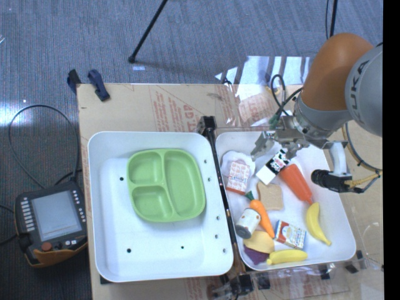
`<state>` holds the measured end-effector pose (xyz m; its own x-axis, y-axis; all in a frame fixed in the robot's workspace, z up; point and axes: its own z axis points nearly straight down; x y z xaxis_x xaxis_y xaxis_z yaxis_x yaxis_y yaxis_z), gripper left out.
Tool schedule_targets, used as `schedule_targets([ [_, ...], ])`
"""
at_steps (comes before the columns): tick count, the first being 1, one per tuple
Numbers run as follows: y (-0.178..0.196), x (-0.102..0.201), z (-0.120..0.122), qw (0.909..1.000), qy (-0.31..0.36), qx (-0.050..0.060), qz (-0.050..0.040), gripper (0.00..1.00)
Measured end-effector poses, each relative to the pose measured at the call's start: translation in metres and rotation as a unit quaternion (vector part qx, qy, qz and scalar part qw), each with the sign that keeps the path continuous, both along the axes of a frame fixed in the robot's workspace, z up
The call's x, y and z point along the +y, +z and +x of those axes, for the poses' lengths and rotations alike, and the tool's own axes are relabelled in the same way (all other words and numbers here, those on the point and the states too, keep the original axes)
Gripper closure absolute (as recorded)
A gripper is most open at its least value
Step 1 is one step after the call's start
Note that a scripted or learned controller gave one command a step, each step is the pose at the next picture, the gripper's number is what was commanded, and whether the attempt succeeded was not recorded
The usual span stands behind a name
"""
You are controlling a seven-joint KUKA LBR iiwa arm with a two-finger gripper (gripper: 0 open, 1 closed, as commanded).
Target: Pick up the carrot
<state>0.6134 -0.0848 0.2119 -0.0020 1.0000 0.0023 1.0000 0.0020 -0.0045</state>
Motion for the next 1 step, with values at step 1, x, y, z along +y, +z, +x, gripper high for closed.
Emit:
schedule_targets([
  [1,-0.1163,-0.0087,-0.0643,0.9998,0.02,0.006,0.0011,0.0],
])
